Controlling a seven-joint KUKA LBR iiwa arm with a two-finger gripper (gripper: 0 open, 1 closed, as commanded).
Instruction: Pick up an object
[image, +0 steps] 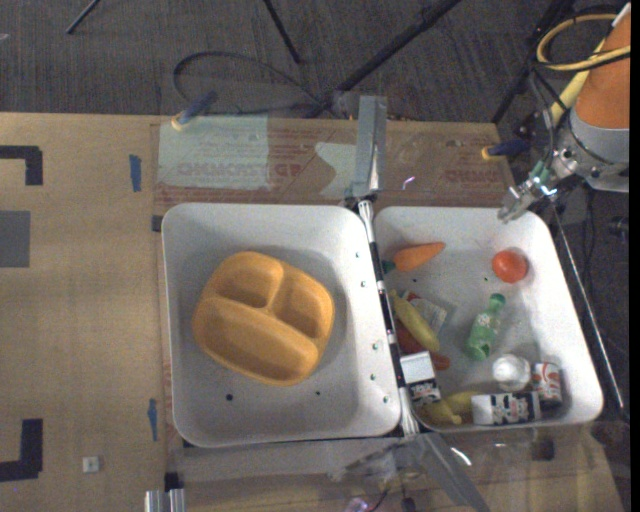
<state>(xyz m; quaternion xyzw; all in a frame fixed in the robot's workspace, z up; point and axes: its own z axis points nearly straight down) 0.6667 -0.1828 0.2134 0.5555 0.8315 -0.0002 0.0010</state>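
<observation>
objects sit loose in right bin (570, 330): carrot (420, 256), orange ball (509, 265), green bottle (484, 327). tool (520, 203) above bin's far right corner, grip state unclear, can't tell.

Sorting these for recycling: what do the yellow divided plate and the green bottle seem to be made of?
Yellow divided plate: probably molded plastic, matte, with uniform color and soft rounded compartment edges. Green bottle: likely translucent plastic with a slight sheen, though too small to be sure.

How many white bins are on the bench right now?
2. The left bin holds a yellow divided tray; the right bin beside it holds the small food items. The gripper sits at the right bin's far right corner.
</observation>
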